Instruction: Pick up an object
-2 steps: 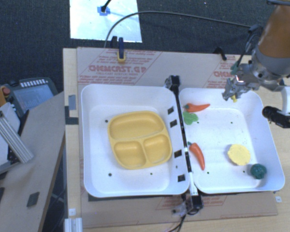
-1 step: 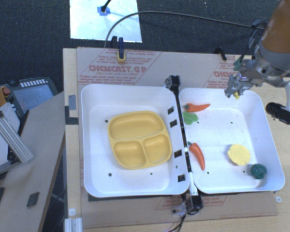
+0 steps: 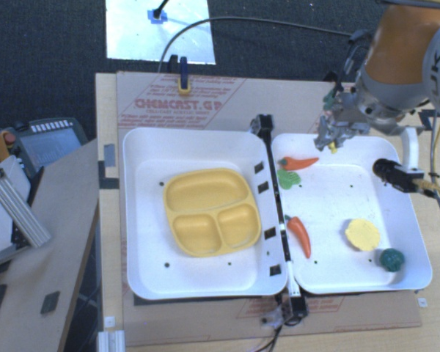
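The right bin (image 3: 407, 218) holds several small toys. An orange carrot (image 3: 301, 163) lies near its back left corner, with a green leafy piece (image 3: 288, 179) just in front of it. A second orange carrot (image 3: 300, 235) lies by the left wall. A yellow lump (image 3: 362, 235) and a dark green ball (image 3: 391, 258) sit at the front right. My gripper (image 3: 328, 139) hangs over the bin's back edge, just up and right of the first carrot, with nothing visibly held.
The left bin (image 3: 143, 196) holds a yellow divided tray (image 3: 209, 211). A black divider (image 3: 273, 196) runs between the bins. A black fitting (image 3: 394, 173) juts over the right bin's right wall. A side table (image 3: 44, 218) with a pendant stands at the left.
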You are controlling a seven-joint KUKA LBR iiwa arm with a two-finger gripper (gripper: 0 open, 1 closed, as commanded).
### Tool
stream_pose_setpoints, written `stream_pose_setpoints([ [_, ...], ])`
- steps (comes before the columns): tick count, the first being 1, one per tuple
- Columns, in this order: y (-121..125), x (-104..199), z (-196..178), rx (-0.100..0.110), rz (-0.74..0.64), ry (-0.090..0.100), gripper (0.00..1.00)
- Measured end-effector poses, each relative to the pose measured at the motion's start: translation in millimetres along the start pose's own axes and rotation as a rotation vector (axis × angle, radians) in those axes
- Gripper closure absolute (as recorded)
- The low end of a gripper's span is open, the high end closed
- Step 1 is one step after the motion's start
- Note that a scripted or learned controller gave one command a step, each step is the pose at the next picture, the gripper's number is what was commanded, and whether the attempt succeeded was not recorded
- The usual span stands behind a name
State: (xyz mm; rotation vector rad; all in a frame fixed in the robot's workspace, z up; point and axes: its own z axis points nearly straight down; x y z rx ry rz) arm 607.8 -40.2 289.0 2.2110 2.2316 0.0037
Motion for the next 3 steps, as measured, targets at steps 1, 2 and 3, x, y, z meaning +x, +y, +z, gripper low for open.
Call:
stream_pose_setpoints([
  [1,-11.9,55.6,24.3,0.002,0.0,0.001,1.0],
  [2,-14.2,107.5,29.7,0.001,0.0,0.001,1.0],
  [3,-20.8,149.5,41.8,0.002,0.001,0.0,1.0],
])
